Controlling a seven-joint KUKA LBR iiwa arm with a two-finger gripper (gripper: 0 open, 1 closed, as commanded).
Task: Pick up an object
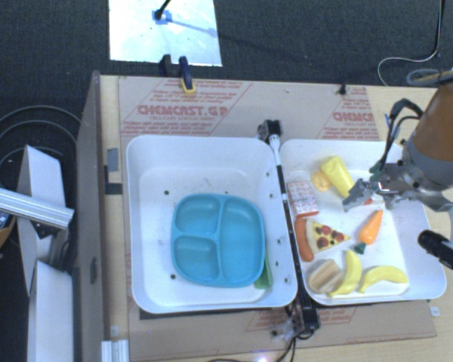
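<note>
Over the right bin (430,277) the jaws hung; whether they were open could not be told. Just below them lay the carrot (371,226), not yet picked up.

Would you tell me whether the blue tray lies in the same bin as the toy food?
No, the blue tray lies in the left bin, while the pizza slice and bananas lie in the right one.

The blue tray (217,240) and both white bins (155,164) appear as smooth, glossy plastic. The tabletop (234,104) is covered in matt printed cardboard. The arm band (445,127) shows a smooth orange finish.
</note>
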